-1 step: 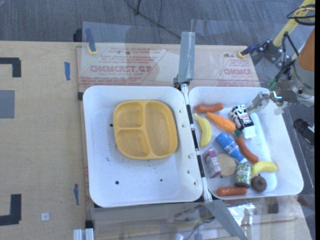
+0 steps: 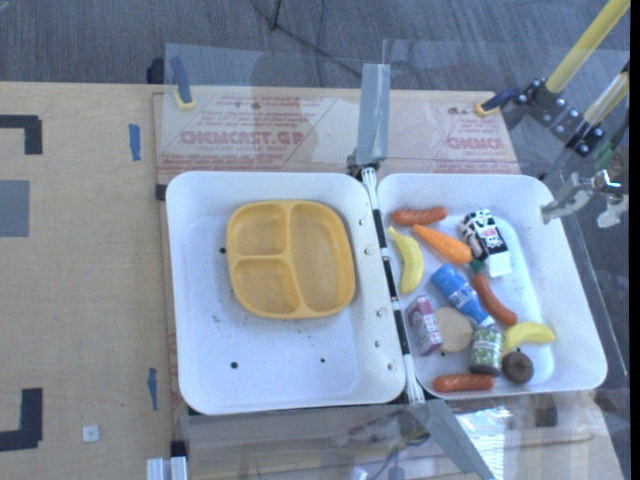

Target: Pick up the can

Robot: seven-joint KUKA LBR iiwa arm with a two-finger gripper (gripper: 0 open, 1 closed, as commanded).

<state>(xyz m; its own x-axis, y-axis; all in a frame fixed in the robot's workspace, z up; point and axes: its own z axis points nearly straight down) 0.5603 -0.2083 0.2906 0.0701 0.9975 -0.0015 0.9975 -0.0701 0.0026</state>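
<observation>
The can (image 2: 423, 325) is small and maroon with a pale label. It lies on its side in the right bin (image 2: 575, 298), close to that bin's left wall and towards the front. A round tan cookie (image 2: 452, 330) touches its right side. A blue bottle (image 2: 459, 292) lies just above and to the right of the can.
Around the can in the right bin are a banana (image 2: 407, 258), a carrot (image 2: 442, 243), sausages (image 2: 419, 214), a cow-patterned carton (image 2: 484, 235), a green jar (image 2: 487, 348) and a second banana (image 2: 528, 335). The left bin (image 2: 200, 368) holds a yellow divided plate (image 2: 290, 258). Yellow rods and clamps (image 2: 560, 108) stand at the upper right.
</observation>
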